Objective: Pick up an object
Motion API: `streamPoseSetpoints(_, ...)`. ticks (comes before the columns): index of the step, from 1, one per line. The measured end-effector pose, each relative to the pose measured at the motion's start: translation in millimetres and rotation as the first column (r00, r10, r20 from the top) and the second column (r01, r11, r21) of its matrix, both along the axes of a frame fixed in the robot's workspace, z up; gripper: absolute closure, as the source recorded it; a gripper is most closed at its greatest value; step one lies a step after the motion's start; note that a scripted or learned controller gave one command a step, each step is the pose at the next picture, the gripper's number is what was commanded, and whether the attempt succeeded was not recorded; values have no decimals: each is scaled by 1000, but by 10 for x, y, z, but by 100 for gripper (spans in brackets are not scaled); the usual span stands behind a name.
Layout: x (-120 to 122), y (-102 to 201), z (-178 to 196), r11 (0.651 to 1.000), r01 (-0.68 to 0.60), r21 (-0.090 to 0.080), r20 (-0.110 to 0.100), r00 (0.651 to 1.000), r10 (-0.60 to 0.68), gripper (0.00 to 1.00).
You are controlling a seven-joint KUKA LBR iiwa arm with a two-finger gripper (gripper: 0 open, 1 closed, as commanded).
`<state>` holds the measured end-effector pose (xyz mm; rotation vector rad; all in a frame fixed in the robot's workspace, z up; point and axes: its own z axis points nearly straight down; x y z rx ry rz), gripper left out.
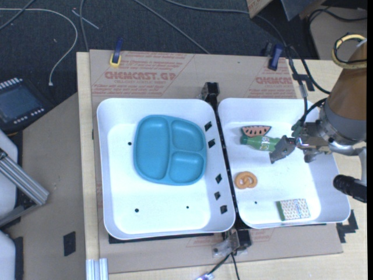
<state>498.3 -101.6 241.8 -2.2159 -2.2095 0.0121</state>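
- Arm (pixel 349 107) reaches in from the right, over the right bin (pixel 326 206).
- Gripper (pixel 284 149) hangs just right of the green bottle (pixel 260 143); can't tell whether it grips anything.
- Watermelon slice (pixel 256 131) touches the bottle's top.
- Pretzel (pixel 245 181) and sponge (pixel 293 209) lie nearer.
- Blue plate (pixel 170 149) fills the left bin (pixel 116 203).

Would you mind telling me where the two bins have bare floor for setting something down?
Left bin: a bare strip in front of the blue plate. Right bin: bare between pretzel and sponge. Crowded at its back: watermelon slice, green bottle, gripper.
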Motion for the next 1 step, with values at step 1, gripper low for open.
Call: streamPoseSetpoints(1, 25, 2, 58, 1000, -3, -2, 13, 1000, 3, 0)
